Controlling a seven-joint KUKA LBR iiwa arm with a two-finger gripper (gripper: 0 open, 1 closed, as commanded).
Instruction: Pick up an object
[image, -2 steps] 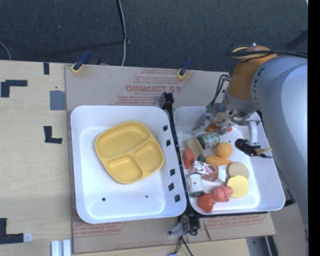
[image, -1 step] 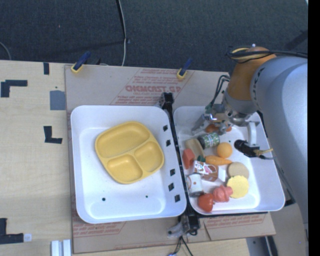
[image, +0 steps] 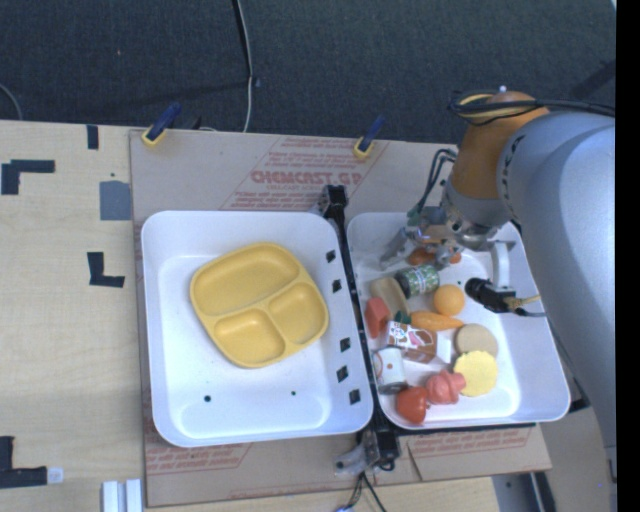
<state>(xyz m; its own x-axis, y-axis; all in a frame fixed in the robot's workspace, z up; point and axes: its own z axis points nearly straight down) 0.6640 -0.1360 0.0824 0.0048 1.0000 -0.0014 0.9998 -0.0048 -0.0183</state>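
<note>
The end effector (image: 432, 240) hangs over the far edge of the right bin (image: 540, 395), just above a green-labelled can (image: 418, 279); I cannot tell how it is set. Toys crowd that bin: an orange ball (image: 449, 300), a carrot (image: 436, 321), a yellow disc (image: 479, 373), a red piece (image: 411, 404). A yellow tray (image: 259, 303) lies in the left bin (image: 170, 400).

Arm cut off at the right, hand partly hidden

The grey arm (image: 575, 220) runs out of the picture's right edge, and it covers the right bin's (image: 545, 400) far right corner. The hand (image: 432, 238) is small and blurred among cables, so its grip cannot be told. The heaped toy foods (image: 430, 340) overlap; several are too small to name.
</note>
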